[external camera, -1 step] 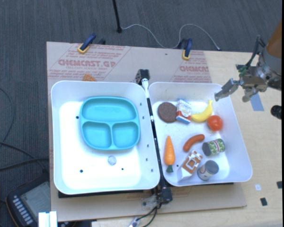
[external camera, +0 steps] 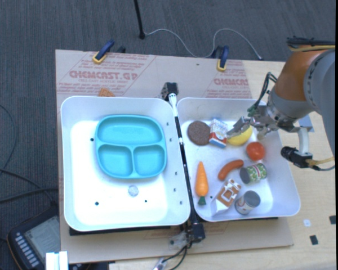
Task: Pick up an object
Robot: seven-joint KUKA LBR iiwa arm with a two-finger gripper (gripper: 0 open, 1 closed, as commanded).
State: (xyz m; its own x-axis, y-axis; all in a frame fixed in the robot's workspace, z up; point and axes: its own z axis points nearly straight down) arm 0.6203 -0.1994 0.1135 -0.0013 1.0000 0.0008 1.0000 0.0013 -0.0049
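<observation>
1. At the right bin (external camera: pixel 281 204) we see the gripper (external camera: pixel 249 124) low over the banana (external camera: pixel 240 136); we cannot tell its state.
2. Banana lies between packet (external camera: pixel 217 133) and tomato (external camera: pixel 256 150) — we fear it slips or they get pushed.

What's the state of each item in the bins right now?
hand: over the right bin, at the banana
banana: lying flat, under the hand
carrot: lying flat
sausage: lying flat
green can: on its side
grey can: tilted
blue tray: flat in left bin
</observation>
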